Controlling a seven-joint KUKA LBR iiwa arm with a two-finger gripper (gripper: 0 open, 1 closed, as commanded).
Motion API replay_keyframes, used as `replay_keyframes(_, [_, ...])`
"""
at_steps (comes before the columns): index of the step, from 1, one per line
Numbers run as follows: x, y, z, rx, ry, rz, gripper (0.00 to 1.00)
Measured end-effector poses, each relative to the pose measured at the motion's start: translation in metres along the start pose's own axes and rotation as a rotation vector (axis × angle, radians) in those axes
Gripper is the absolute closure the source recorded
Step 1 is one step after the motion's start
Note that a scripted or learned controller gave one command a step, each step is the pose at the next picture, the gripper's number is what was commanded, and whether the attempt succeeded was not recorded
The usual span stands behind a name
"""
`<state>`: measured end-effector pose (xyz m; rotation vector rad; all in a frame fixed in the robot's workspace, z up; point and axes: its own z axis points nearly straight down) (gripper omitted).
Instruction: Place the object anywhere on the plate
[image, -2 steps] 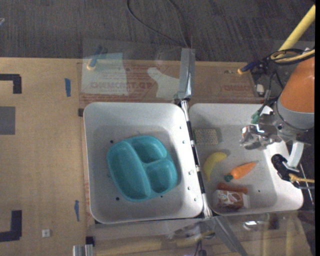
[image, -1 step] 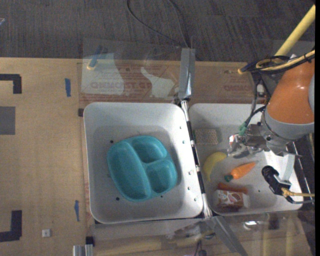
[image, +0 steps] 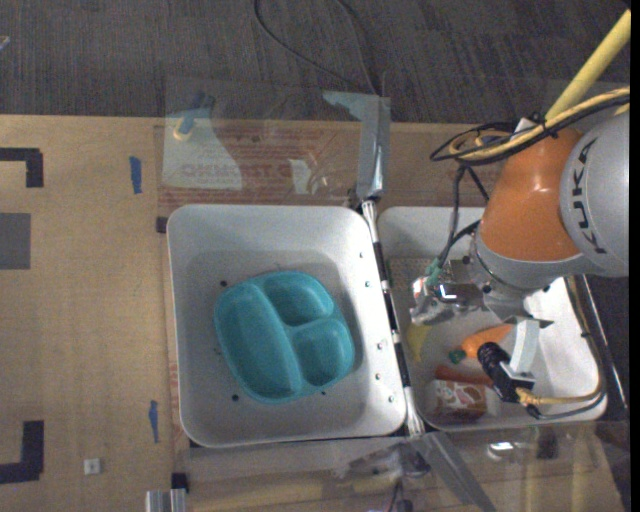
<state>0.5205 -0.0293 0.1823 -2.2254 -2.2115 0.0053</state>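
The desk (image: 80, 300) fills the frame, light wood, with two white bins on it. The left bin (image: 190, 300) sits mid-frame and carries the teal plate (image: 285, 335), a three-compartment dish lying flat at its centre. The right bin (image: 590, 370) is at lower right, and the grey-and-orange arm (image: 540, 210) hangs over it from the upper right.

Down in that bin there is clutter: an orange object (image: 487, 338), seemingly carrot-shaped, and lower still a small red-and-white packet (image: 460, 395). Which one the task means is unclear; I'd guess the orange piece. It looks light, rigid and smooth, likely toy plastic, so slippery rather than fragile. Best taken across its thicker middle.

The hand (image: 450, 300) sits just under the wrist, left of centre in the right bin. How wide it stands I cannot tell, and nothing shows clamped in it. The orange object lies just right of and below the hand, close by, well apart from the plate.
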Motion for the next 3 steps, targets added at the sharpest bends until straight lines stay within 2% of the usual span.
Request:
replay_keyframes(1, [0.07, -0.001, 0.0, 0.001, 0.0, -0.218, 1.0])
replay_keyframes(2, [0.171, -0.017, -0.002, -0.003, -0.002, -0.389, 1.0])
replay_keyframes(3, [0.17, -0.017, -0.002, -0.003, -0.002, -0.387, 0.0])
